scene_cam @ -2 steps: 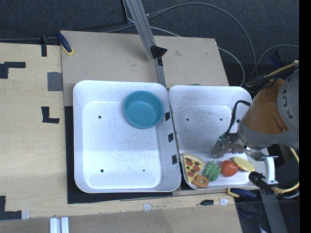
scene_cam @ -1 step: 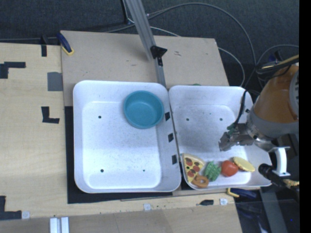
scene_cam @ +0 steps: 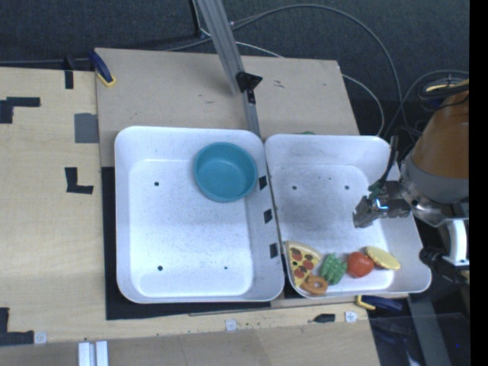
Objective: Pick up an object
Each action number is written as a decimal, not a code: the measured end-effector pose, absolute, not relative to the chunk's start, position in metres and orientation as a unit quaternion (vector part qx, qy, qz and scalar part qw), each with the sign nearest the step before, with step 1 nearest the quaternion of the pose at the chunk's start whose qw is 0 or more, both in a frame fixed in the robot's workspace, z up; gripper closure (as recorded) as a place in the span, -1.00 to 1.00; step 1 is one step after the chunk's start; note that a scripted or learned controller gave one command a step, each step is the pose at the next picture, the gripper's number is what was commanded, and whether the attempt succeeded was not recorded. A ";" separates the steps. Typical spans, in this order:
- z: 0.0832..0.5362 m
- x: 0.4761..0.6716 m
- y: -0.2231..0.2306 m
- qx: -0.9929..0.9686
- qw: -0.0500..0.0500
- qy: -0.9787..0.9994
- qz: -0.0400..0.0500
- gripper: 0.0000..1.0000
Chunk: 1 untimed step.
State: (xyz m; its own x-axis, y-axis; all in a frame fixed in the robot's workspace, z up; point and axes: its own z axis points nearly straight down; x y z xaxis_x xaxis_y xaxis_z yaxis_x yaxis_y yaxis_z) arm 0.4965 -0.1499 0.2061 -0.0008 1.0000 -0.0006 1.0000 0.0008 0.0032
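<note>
A round red toy tomato (scene_cam: 360, 264) is seen lying at the near edge of the right shallow white plastic bin (scene_cam: 320, 175), towards five o'clock. A yellow toy fruit (scene_cam: 383, 258) is found touching it at three o'clock, a green toy vegetable (scene_cam: 332, 268) lies just beside it at nine o'clock, and a flat toy pizza slice with red dots (scene_cam: 303, 262) and an orange ring-shaped piece (scene_cam: 314, 284) are placed further along the same edge. The dark pincer (scene_cam: 369, 210) is seen above the right side of this bin, at twelve o'clock from the tomato and apart from it; nothing is seen between its fingers, and whether they are spread cannot be told. A round blue plastic bowl (scene_cam: 225, 171) is placed in the left white bin (scene_cam: 152, 227), at one o'clock. Both bins are borne by the tan worktop (scene_cam: 46, 204).
</note>
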 end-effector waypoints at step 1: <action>0.202 0.493 -0.093 0.706 -0.001 0.709 0.000 1.00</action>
State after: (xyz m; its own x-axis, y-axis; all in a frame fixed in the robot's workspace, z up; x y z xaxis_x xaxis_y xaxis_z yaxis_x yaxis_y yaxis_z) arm 0.4934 -0.0934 0.2023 -0.0042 1.0000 0.0010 1.0000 0.0042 -0.0006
